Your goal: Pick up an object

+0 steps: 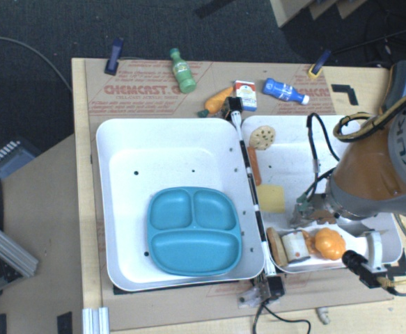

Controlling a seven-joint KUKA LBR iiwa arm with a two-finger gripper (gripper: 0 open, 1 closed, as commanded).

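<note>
My gripper [306,213] is low in the right bin [297,160], under the grey arm with its orange band. An orange fruit [328,243] and a small white-and-brown packet [293,245] lie just in front of it at the bin's near edge. Left of the gripper lies a pale yellow block [271,198]. A round speckled cookie [262,138] rests in the far left corner. A thin orange stick [254,167] runs along the left wall. The arm hides the right part of the bin.
The left bin [129,148] holds a blue divided plate [193,229]. Behind the bins on the cardboard lie a green bottle [183,72], a blue bottle [285,90], a carrot [219,101], a small red-and-white carton [245,94] and a blue clip [113,56].
</note>
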